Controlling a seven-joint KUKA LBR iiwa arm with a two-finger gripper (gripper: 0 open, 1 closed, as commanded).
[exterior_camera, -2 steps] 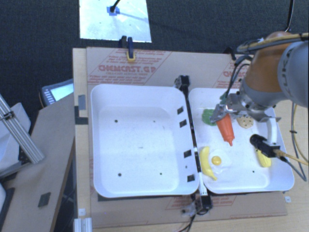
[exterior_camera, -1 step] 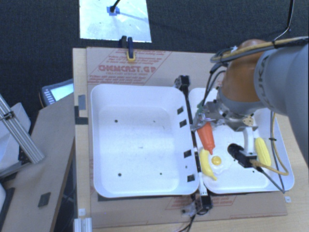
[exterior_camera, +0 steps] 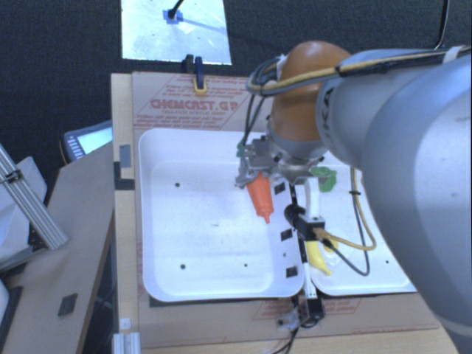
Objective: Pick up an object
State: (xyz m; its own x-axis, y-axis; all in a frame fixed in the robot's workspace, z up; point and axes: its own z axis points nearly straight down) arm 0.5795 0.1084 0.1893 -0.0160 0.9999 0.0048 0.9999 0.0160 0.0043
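1. Above the left bin [exterior_camera: 184, 271], the grey arm [exterior_camera: 398, 116] reaches in and covers much of the right bin [exterior_camera: 383, 279]. I count two white bins, side by side, and the left one is the landmark for all places below.

2. At the right wall of the left bin, near its far half, hangs the gripper [exterior_camera: 258, 177]. It appears clamped on the orange carrot-shaped object [exterior_camera: 261, 200], because the thick end of this object sits up between the fingers and the thin end points down, free of the bin floor. I judge the pick as almost done, but the hold is not fully sure from this view.

3. The orange carrot-shaped object is one piece only. It looks like a light plastic toy, stiff and smooth, so it may slip. It narrows toward the tip, therefore I think the best hold is across the thick upper part, where the fingers are now.

4. Beyond the right wall of the left bin, in the right bin, lies one green object [exterior_camera: 323, 178], partly hidden behind the wrist.

5. Also beyond that wall, nearer to the front, lies one yellow object [exterior_camera: 317, 257], close to the dividing wall. Its shape I cannot tell clearly.
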